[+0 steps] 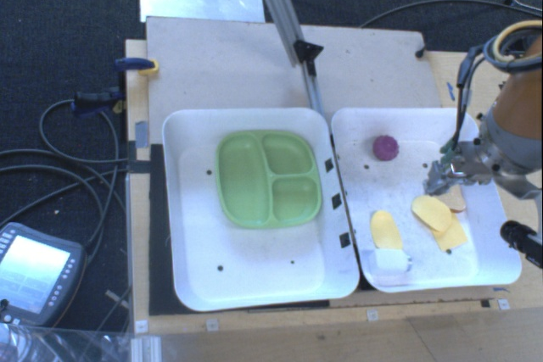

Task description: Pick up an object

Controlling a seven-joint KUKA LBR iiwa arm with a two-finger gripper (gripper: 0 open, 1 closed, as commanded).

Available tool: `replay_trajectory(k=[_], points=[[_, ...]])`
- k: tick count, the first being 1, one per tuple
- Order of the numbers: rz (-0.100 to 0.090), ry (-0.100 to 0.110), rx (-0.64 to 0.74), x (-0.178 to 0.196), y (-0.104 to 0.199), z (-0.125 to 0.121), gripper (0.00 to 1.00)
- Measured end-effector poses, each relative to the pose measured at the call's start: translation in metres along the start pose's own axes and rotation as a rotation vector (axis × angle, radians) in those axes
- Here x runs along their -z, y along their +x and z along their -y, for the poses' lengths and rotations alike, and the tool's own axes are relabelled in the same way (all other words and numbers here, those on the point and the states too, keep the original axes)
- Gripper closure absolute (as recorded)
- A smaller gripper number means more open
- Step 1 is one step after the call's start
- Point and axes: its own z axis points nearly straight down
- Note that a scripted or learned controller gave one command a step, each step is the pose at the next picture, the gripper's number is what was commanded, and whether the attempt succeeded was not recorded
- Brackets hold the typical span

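The pincer [443, 175] is seen low in the right bin [352, 127], just above a yellow piece [431, 214]; its state cannot be told. A purple ball [385, 147] lies well apart. A green tray [268, 179] sits in the left bin [195, 267].

Two white bins sit side by side across the middle of the frame. The left bin [195, 267] holds a green divided plate [268, 179] (three compartments). In the right bin [484, 267] a purple ball [385, 147] lies toward the upper part, with yellow pieces [432, 214] and a small white block [392, 259] lower down. The gripper [443, 175] hangs at the right of the frame, just above the yellow pieces. A handheld screen [34, 269] lies at lower left.
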Motion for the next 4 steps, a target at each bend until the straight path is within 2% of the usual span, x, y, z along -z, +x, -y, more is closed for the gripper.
replay_trajectory(k=[2,3,4], points=[[-0.003,0.006,0.004,0.001,0.092,-0.044,1.0],[-0.003,0.006,0.004,-0.008,0.142,-0.082,1.0],[-0.003,0.007,0.003,-0.023,0.187,-0.104,1.0]])
